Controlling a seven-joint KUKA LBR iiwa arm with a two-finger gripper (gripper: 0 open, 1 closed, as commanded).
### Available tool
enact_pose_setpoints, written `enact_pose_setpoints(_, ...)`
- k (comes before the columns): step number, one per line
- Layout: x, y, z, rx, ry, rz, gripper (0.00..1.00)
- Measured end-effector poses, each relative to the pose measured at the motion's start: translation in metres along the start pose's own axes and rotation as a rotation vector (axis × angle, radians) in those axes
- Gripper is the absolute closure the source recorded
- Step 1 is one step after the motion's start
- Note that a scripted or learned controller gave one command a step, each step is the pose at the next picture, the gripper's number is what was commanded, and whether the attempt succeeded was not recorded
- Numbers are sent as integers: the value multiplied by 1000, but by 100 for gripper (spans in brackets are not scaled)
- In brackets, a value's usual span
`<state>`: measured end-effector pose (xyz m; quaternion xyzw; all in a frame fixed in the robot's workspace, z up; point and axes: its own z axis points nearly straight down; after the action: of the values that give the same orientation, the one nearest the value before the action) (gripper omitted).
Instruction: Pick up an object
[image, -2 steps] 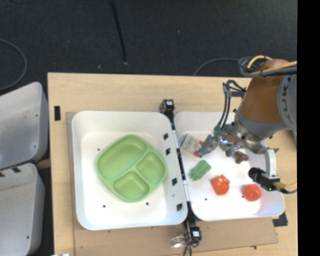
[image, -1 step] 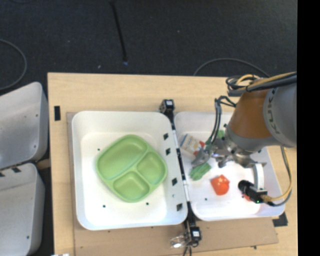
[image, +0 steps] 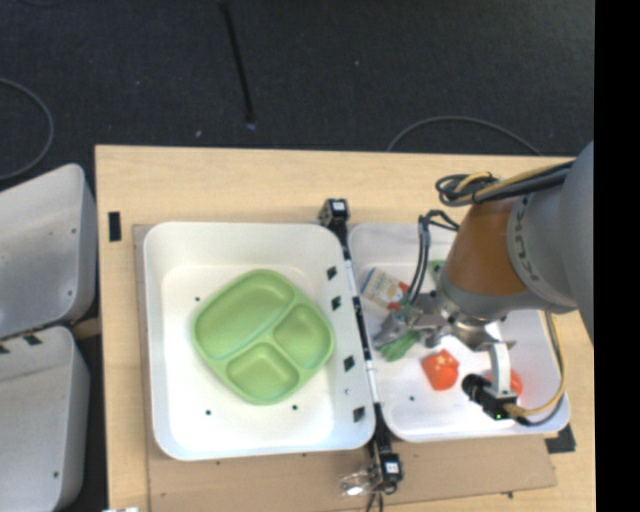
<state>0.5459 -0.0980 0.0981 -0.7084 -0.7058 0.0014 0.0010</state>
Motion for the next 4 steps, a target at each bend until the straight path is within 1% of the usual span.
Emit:
enact_pose_setpoints(1,-1,2,-14,-7,0,9,100)
enact_pose_setpoints(2,-12,8,-70,-10,-1,9,100)
enact_pose_setpoints(3,-14,12,-135,-11,-1,-8,100)
enact_pose_setpoints(4,-25,14,-191,-11,-2,-7,100)
